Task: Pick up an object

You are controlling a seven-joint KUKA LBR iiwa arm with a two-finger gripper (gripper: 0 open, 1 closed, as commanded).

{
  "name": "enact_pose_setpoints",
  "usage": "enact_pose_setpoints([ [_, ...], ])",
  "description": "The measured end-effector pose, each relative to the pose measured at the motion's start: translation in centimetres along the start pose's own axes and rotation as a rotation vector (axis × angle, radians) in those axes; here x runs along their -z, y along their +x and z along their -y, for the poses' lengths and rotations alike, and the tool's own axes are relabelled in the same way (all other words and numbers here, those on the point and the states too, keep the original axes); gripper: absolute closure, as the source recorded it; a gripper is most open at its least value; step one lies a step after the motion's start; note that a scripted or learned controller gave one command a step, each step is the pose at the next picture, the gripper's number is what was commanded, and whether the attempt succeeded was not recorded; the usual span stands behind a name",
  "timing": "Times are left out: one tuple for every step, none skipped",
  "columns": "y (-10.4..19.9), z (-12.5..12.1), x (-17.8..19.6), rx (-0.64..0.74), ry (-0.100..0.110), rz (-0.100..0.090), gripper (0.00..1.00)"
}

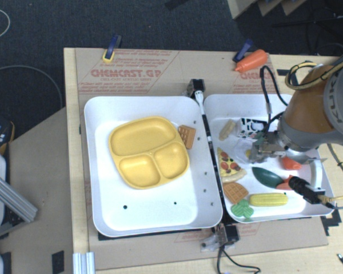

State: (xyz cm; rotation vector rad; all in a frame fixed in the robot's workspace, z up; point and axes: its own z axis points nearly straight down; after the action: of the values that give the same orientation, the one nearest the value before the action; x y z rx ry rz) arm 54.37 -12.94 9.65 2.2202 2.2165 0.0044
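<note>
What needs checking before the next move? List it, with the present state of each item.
1. Hand is over the right bin: ok.
2. Things to pick lie within that bin: ok; corn cob, pizza slice, dark green vegetable, waffle and green leafy piece.
3. Something between the fingers: cannot tell; the wrist hides them.
4. Target clear of neighbours: not ok; the things are crowded close together.
5. Black cable clear of the hand's path: cannot tell; it hangs over the right bin beside the arm.
6. Yellow divided plate in the left bin, away from the arm: ok.
</note>
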Motion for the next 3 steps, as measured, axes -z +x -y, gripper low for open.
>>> enact_pose_setpoints([
  [-0.2,0.6,6.0,0.002,0.0,0.001,1.0],
  [-0.6,0.9,12.3,0.003,-0.003,0.001,1.0],
  [-0.5,0.8,12.9,0.003,0.001,0.0,1.0],
])
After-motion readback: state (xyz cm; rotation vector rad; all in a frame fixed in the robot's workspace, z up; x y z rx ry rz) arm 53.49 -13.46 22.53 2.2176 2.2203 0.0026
